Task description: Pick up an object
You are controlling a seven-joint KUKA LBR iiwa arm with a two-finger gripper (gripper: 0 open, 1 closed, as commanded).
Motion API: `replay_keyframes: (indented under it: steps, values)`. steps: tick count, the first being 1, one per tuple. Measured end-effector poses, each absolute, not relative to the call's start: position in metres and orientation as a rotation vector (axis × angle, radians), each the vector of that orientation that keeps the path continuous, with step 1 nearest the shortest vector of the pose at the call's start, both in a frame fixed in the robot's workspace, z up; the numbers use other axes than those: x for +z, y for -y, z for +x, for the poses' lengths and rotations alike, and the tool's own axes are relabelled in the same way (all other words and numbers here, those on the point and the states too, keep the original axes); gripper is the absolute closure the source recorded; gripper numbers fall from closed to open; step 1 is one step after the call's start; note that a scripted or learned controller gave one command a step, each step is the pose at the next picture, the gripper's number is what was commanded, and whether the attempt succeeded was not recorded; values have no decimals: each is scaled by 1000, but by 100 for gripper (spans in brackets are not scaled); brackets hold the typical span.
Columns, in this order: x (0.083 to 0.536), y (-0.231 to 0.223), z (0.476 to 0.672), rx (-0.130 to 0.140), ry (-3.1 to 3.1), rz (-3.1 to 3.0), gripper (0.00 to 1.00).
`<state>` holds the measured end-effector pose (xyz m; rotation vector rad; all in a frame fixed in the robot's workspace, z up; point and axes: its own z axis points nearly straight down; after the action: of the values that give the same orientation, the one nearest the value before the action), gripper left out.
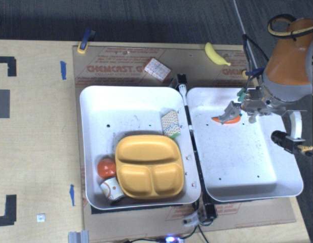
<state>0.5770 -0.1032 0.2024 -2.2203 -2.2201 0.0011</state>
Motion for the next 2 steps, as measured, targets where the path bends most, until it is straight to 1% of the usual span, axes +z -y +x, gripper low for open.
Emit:
replay_keyframes:
  steps: [1,2]
  values:
    - [86,138,616,-2,2223,-2224,0]
    - [96,138,617,-4,2224,-2227,100]
